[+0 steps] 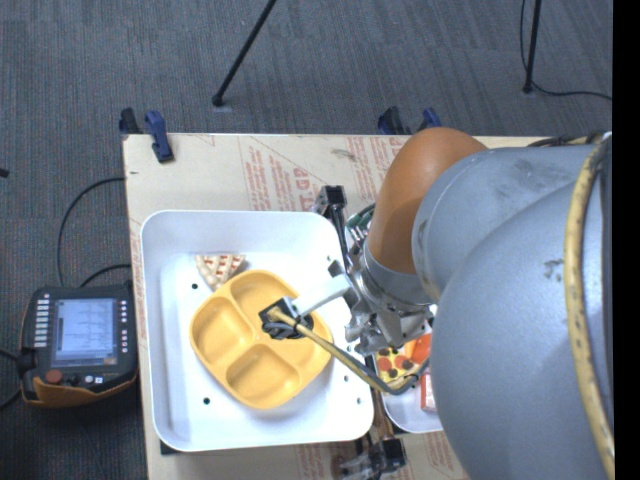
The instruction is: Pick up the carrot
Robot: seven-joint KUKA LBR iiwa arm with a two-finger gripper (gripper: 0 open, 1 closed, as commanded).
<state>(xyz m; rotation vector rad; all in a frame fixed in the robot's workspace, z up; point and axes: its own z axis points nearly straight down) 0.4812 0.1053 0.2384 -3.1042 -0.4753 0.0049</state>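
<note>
The carrot (421,350) is probably that orange bit in the right bin (398,421), mostly tucked under the arm (520,298), so no call on its long axis. The pincer (378,336) hangs just beside it; clenched or released, can't tell.

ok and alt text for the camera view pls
A grey robot arm with an orange band reaches in from the right, covering most of the right bin. The left bin holds a yellow three-compartment tray with a lattice-topped wedge beside its upper left edge; a spotted orange item peeks out under the arm.
</note>
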